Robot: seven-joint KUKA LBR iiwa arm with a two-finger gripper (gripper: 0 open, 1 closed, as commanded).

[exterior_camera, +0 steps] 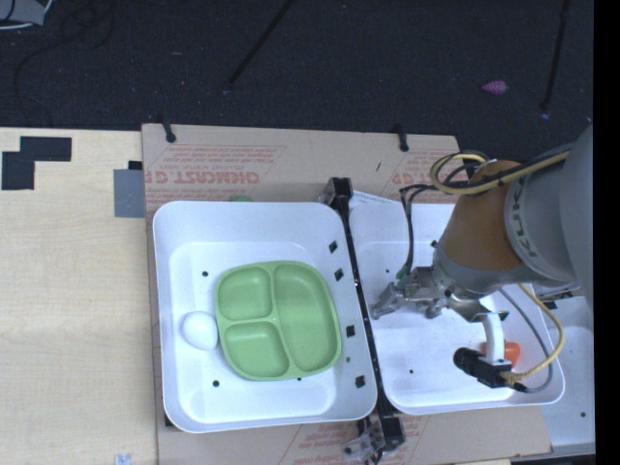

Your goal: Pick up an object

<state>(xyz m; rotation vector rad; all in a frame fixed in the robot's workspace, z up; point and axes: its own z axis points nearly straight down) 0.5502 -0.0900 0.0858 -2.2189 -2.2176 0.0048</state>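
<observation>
One rounded three-compartment green tray [276, 320], white egg [201, 330] beside.

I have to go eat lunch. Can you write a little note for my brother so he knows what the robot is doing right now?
Gripper: low in the right bin, near the divider; no object seen in it.
Left bin: green divided plate, with a white ball at its left edge.
Right bin: a small orange thing, partly hidden under the arm.
Done: nothing picked up yet.
Left: grasp one object and lift it.
</observation>
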